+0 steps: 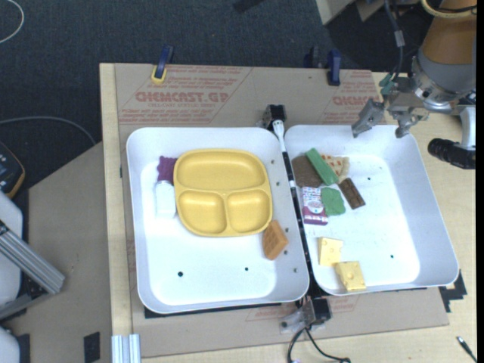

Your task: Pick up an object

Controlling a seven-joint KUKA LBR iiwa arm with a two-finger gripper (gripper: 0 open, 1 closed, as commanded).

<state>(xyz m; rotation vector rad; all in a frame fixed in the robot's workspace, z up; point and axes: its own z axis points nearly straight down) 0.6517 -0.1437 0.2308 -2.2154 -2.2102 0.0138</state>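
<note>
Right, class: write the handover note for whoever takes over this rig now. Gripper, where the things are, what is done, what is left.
Gripper: open, holding nothing, above the far edge of the right bin.
Right bin: a cluster of small pieces at its left side, among them a green strip, a brown bar and two yellow blocks nearer the front.
Left bin: a yellow divided plate, a purple item and a white item at its left, a tan block at its right.
Done: nothing picked.
Left: choose a piece, descend, grasp, lift.
</note>
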